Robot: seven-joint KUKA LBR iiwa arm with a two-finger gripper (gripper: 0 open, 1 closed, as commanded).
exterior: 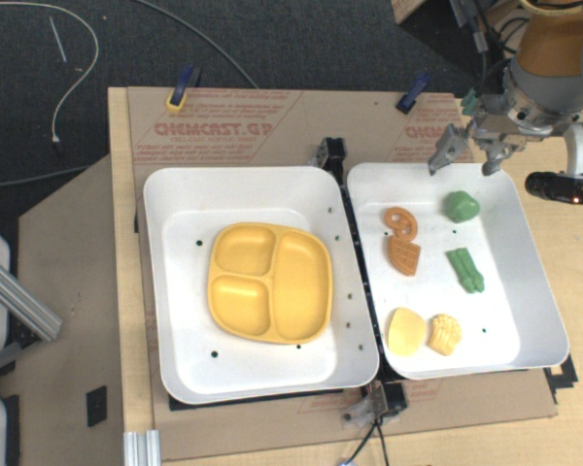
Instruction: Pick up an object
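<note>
Leftmost, the left bin (pixel 165 212) carries a yellow divided plate (pixel 270 282) at the middle of the frame, lying flat with its three wells up; it is broad and shallow, a poor fit for two fingers. Next, across the seam between the bins, the right bin (pixel 534 289) holds the smaller pieces. A brown pretzel (pixel 400 222) sits just above a waffle-like brown piece (pixel 404 256), the two nearly touching. Lower right of the frame, a pale yellow round piece (pixel 405 332) lies just beside a yellow corn piece (pixel 444 334). Further right, a round green piece (pixel 461 207) sits near the bin's upper edge, and a long green piece (pixel 465 269) lies below it, its long axis running nearly up and down the frame with a slight slant.

At the upper right, the gripper (pixel 463 156) hovers over the bin's far rim, its two fingers spread apart with nothing between them. The round green piece lies almost straight below it in the frame, the nearest candidate by my reading. It has open floor on its left and lower sides, though the bin's rim is close above it, so a descent looks best kept slightly frame-downward
</note>
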